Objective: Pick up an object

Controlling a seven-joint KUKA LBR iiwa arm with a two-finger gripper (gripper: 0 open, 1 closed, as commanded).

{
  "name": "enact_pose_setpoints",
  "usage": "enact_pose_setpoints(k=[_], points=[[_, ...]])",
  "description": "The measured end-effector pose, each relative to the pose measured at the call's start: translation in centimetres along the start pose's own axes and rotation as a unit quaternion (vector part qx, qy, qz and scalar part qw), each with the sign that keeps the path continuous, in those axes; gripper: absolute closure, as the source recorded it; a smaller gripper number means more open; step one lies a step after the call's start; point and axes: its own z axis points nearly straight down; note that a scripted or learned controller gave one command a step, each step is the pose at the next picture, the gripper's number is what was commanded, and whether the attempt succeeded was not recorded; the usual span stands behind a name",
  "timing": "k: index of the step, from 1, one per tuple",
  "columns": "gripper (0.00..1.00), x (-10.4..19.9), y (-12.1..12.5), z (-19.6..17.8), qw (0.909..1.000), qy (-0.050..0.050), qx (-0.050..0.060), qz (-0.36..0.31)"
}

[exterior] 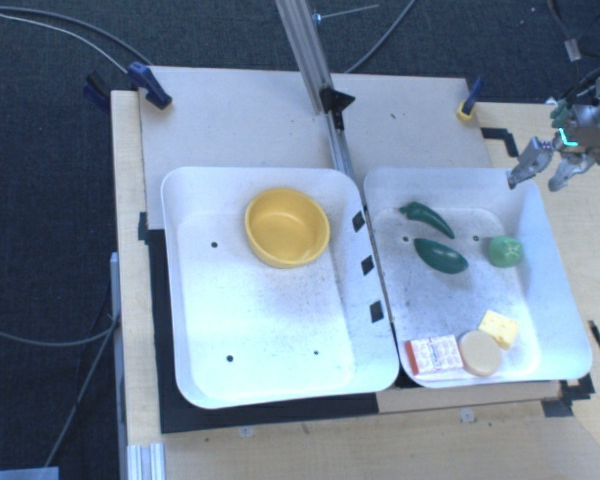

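Counter: pale wood, white sheet over far part, black mat under bins. Left bin and right bin directly on it, side by side, rims touching. Blue clamp at far-left edge, yellow clamp at far-right.

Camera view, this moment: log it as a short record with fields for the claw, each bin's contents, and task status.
claw: open, holding nothing, above the right bin's far right corner
left white bin: round yellow plastic bowl
right white bin: two dark green pepper-shaped pieces, light green ball, yellow wedge, tan disc, red-and-white packet
task status: nothing picked up yet
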Motion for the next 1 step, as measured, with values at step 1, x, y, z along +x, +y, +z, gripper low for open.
enact_pose_setpoints(k=[1], points=[[0.00,-0.01,0.11,-0.47,1.0000,-0.001,-0.004,0.000]])
